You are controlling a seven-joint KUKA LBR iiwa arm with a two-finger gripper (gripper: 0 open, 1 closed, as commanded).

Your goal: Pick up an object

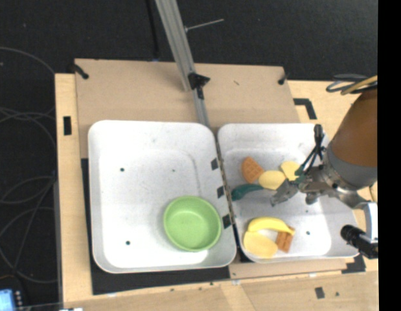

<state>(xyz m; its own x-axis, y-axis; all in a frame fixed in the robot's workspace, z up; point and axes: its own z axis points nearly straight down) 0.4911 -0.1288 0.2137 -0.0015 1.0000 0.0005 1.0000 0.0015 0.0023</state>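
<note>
Bench: from my remote seat I see a tan board (155, 92) across the middle of the frame, on a black floor with loose cables at far left.
Left bin: white bin (135, 167), centre left, touching its neighbour along the middle.
Right bin: white bin (313, 235), centre right, crowded with small items.
Arm: grey arm with orange band (355, 138) at the right edge, reaching over the right bin.
Pole: grey metal pole (177, 41) slanting down from the top centre to the bins' shared edge.
Green bowl: upright bowl (192, 223) in the lower right part of the left bin.
Gripper: gripper (296, 193) low over the middle of the right bin; I cannot tell its state.
Yellow pieces: banana (270, 225) over a yellow disc (258, 245) at the bin's lower left; a pale yellow lump (272, 179) just left of the gripper.
Orange piece: waffled orange item (252, 169), upper left of that bin.
Teal piece: teal handle-like item (244, 190) beside the lump.
Brown piece: small brown block (284, 241) touching the disc.
</note>
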